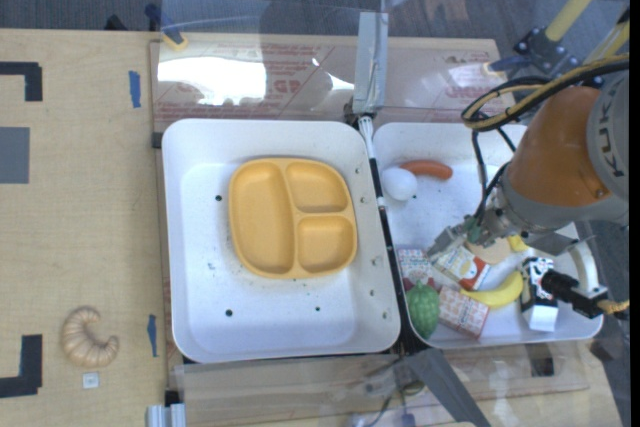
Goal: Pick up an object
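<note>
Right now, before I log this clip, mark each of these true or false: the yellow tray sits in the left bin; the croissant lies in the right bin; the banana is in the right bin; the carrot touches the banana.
1. The yellow divided tray sits in the left bin. True.
2. The croissant lies in the right bin. False: it lies on the wooden bench, left of both bins.
3. The banana is in the right bin. True.
4. The carrot touches the banana. False: it lies apart, near the far wall beside the white egg.

Bright, fairly sharp — glare on plexiglass, seemingly overhead.
</note>
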Tool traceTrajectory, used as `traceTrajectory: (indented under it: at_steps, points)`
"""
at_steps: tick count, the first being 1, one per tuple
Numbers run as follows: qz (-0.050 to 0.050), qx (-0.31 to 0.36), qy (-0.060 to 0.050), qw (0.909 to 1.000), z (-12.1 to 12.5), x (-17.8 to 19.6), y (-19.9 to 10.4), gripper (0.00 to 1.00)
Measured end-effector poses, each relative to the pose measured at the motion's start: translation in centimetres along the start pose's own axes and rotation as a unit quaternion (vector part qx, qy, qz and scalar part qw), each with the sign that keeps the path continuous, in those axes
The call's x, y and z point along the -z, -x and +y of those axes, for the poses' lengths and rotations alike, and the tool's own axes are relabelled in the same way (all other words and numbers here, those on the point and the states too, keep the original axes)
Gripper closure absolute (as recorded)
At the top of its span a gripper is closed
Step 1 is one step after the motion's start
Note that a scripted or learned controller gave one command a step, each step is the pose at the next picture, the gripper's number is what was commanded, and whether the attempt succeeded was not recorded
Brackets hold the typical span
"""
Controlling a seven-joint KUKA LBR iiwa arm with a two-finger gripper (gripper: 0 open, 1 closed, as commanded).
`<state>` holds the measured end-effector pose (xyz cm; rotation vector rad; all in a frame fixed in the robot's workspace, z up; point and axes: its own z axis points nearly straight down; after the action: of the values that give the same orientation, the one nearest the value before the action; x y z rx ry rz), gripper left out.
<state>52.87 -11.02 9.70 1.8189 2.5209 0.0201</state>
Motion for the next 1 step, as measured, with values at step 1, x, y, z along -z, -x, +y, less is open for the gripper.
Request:
traceTrajectory:
  at_steps: [1]
  points:
    - [-0.002, -0.001, 0.003, 1.0, 0.23, 1.14, 0.13, 1.0]
